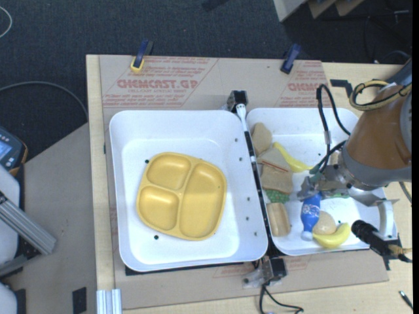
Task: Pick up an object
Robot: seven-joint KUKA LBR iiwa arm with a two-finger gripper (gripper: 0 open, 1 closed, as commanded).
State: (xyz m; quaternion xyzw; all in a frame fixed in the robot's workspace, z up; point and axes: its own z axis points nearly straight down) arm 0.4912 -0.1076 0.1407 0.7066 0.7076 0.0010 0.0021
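Whether the jaws are standing open or closed, I cannot tell, because the wrist is covering them from above. The gripper (313, 190) is hanging low in the right bin (296, 121), near its middle, and nothing is showing clearly between its parts.

Just under the gripper a blue bottle (309, 214) is lying, its upper end touching or almost touching the gripper. A pale round piece (325, 222) is lying just beside the bottle's lower end, and a banana (331, 236) is curving below both, near the bin's front wall. Above and to the left of the gripper a second yellow piece (291, 157), long and curved, is lying. At the bin's left wall several tan things are resting: a round one (262, 137) at the top, a flat brown and green one (275, 177) in the middle, and a bread-like block (278, 218) at the bottom.

The arm (380, 139) is reaching in from the right, its orange band over the bin's right side, with black cables looping around it.

In the left bin (127, 142) a yellow plate (181, 195) with three sections is lying near the middle, turned a little. Both bins are sitting on a board (170, 77) held by two clamps at its far edge.
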